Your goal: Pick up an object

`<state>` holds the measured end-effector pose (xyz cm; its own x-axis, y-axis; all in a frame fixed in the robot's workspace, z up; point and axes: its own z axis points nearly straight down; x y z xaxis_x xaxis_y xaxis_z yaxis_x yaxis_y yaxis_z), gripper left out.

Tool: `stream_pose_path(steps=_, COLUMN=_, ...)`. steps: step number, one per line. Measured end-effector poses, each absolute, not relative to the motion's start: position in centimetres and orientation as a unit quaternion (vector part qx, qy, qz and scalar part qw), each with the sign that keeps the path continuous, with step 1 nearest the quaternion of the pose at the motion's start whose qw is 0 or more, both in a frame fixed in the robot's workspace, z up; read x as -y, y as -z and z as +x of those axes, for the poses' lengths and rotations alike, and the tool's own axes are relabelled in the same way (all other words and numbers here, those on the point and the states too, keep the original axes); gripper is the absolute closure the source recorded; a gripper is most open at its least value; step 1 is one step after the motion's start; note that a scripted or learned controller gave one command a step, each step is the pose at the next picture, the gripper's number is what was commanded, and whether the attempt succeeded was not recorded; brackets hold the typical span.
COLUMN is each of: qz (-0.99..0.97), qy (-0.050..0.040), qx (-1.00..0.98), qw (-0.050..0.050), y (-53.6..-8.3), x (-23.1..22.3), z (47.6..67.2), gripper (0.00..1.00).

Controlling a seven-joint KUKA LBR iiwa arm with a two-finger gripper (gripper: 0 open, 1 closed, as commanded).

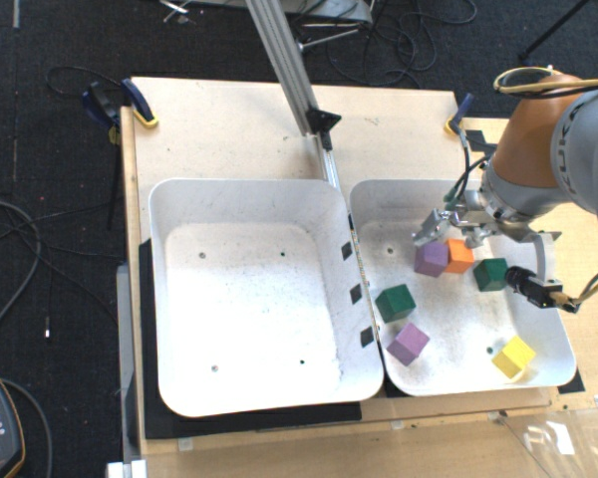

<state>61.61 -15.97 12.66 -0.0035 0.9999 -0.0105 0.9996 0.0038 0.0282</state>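
Blocks (410,343) in right bin (548,371)

Two bins sit side by side on the bench (229,132). The right bin (548,366) holds six cubes. Two touching cubes (447,257) lie near its far edge under the tool (456,229), a third (490,274) just beside them. One cube (395,301) sits near its left wall, another (409,343) before it. The last (514,357) lies toward the near right corner.
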Motion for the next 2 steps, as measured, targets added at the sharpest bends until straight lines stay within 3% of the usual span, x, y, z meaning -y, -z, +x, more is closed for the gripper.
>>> stream_pose_path(steps=1, qz=0.706, qy=-0.0011, qx=-0.709, qw=0.002, y=-10.6, x=15.5, z=56.9, gripper=0.0)
stream_pose_path(steps=2, qz=0.705, qy=0.0026, qx=-0.709, qw=-0.003, y=-9.8, x=16.2, z=65.2, gripper=0.0)
